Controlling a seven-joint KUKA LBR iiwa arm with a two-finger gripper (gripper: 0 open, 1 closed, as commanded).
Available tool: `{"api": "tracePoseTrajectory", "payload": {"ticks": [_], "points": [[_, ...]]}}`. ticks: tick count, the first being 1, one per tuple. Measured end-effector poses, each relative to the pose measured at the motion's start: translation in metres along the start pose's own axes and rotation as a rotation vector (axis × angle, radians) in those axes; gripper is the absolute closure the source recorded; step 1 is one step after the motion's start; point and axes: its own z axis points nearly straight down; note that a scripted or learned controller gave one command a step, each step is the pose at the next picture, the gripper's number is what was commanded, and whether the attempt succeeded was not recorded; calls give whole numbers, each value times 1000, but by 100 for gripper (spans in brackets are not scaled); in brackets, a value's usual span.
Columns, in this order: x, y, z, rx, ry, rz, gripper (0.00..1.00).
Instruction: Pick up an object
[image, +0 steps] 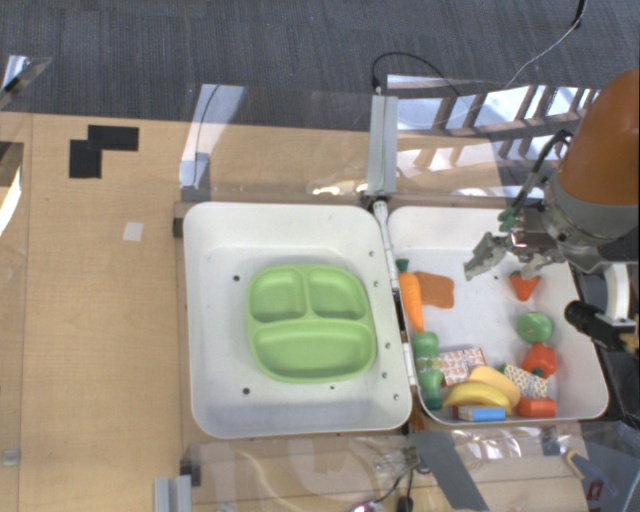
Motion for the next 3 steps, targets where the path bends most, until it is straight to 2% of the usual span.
{"api": "tracePoseTrajectory", "payload": {"ticks": [1,2,3], "points": [[11,50,11,-2,0,-16,0],[-5,37,90,0,0,45,0],[46,44,34,-2,0,158,0]]}}
